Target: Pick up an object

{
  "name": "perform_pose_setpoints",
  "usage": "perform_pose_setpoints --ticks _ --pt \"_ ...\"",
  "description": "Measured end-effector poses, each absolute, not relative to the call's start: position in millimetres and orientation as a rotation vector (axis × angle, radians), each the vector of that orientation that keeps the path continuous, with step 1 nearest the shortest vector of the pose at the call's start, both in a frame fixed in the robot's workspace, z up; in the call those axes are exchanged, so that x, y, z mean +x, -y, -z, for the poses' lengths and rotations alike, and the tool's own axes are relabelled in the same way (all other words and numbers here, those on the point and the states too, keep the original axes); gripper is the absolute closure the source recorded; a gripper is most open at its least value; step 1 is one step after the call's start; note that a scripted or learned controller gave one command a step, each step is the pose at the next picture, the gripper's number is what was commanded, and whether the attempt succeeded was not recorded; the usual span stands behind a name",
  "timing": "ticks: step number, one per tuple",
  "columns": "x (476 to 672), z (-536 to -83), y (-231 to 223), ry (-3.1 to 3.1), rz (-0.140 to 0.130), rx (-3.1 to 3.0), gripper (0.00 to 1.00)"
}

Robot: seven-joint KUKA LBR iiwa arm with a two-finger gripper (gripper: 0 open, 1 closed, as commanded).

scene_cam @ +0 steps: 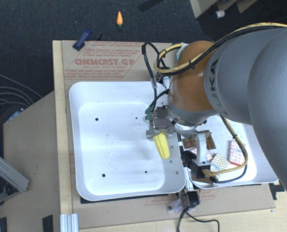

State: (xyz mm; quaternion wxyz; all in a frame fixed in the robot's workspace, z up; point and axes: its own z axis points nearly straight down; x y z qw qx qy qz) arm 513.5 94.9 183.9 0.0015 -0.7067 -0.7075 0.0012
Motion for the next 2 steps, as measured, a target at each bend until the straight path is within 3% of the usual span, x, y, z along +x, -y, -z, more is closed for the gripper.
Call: perform_pose_setpoints --ticks 1,2 --pt "528.0 -262 -37 2.221 0.000 -2.222 1.00" --pt "484.3 -268 -88 2.219 -0.004 -2.218 1.00"
